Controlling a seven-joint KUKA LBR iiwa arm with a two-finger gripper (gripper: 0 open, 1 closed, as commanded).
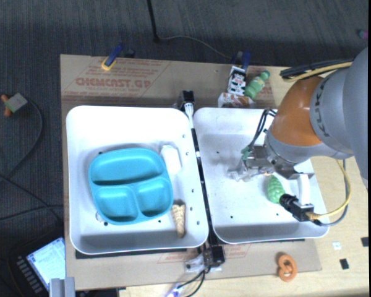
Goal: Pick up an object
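Brown board bench [142,82], printed lettering along its far edge, carrying two shallow white bins side by side. Left bin [80,122]: one blue divided tray [131,184], lying flat and taking most of the floor, and a small tan cone-shaped piece [179,218] wedged between the tray and the near right wall. Right bin [219,129]: one green knobbly object [274,189], lying near the right wall, the likeliest thing to pick up. Grey arm [324,113] with orange band reaches in from the right and hangs over the right bin. Gripper [247,169] low over the bin floor, just left of the green object and apparently apart from it; whether it is spread or pressed together cannot be told, and nothing is seen in it.
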